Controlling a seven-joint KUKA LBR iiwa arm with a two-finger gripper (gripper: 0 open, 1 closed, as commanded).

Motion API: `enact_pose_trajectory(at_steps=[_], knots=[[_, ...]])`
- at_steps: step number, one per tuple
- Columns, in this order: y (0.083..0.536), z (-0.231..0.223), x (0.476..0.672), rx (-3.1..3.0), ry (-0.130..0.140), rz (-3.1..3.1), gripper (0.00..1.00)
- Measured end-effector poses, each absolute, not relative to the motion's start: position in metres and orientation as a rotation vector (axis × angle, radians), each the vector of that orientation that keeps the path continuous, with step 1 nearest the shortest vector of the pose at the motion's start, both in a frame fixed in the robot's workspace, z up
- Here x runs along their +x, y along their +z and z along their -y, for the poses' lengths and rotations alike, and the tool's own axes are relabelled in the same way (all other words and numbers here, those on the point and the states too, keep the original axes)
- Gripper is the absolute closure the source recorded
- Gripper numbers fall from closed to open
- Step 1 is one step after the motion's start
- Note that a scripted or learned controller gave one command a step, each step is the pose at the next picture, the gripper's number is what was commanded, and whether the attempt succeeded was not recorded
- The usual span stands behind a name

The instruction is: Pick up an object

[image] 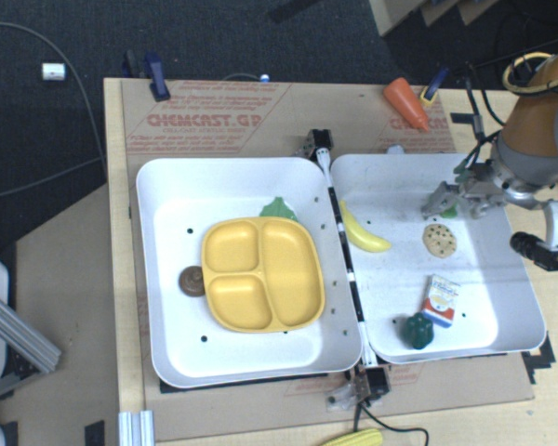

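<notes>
Nearest in the right bin (502, 337) lie a green toy (417, 331) and a small carton (442, 301), both likely light; the carton's flat sides would suit a pinch. Just beyond, the cookie (439, 240) looks thin, stiff and hard to get under. Left of it the banana (363, 234) is smooth and curved, best taken across its middle. The gripper (458, 200) hangs over the bin's far side; how far its fingers are spread I cannot tell. The left bin (163, 249) holds a yellow tray (260, 274). The tabletop (214, 114) beyond is bare board.
</notes>
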State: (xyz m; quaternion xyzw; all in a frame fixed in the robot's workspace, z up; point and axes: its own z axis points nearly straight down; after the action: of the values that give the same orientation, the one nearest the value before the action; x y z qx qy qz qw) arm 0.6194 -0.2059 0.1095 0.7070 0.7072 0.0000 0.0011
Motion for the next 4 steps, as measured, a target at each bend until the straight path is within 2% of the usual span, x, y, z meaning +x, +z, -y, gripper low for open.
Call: enact_pose_trajectory(at_steps=[1, 2, 3, 4], knots=[[0.084, 0.179, 0.567, 2.223, -0.001, -2.223, 0.00], [0.096, 0.216, 0.600, 2.220, 0.003, -2.223, 0.00], [0.084, 0.166, 0.600, 2.222, 0.000, -2.224, 0.00], [0.096, 0.166, 0.601, 2.216, 0.005, -2.220, 1.00]])
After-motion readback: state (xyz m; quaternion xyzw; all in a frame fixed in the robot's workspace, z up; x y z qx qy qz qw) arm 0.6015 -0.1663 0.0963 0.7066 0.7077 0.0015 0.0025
